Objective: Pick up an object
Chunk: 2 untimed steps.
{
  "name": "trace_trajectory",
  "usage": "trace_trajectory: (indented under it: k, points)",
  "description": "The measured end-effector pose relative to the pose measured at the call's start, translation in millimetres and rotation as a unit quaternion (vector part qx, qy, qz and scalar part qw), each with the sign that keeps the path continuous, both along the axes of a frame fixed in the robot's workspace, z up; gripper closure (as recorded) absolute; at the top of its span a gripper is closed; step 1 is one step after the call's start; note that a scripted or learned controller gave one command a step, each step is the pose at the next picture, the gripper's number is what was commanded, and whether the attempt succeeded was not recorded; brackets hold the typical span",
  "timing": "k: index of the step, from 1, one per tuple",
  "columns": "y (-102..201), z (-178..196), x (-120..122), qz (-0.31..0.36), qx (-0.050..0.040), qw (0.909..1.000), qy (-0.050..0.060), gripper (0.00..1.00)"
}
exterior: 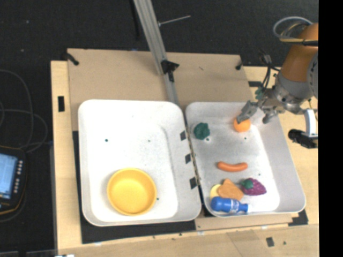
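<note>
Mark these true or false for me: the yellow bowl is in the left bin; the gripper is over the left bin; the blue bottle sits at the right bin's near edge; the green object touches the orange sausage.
1. The yellow bowl is in the left bin. True.
2. The gripper is over the left bin. False: it is over the right bin, by the small orange object.
3. The blue bottle sits at the right bin's near edge. True.
4. The green object touches the orange sausage. False: they lie apart.

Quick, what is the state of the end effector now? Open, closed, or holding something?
End effector: open, fingers spread above the right bin, next to the small orange object, which it does not hold.
</note>
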State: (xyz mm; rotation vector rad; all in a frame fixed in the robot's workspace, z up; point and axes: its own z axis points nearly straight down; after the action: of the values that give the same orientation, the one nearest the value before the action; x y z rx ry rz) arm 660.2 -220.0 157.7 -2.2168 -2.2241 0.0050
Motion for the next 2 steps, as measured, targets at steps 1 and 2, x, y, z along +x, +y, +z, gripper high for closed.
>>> trace_trajectory:
  k: [1, 2]
  points:
    - [-1, -53, -1, 0.001, -0.0003, 1.0000, 0.000, 0.00]
    - [-2, -37, 1, 0.003, -0.0031, 1.0000, -0.004, 1.00]
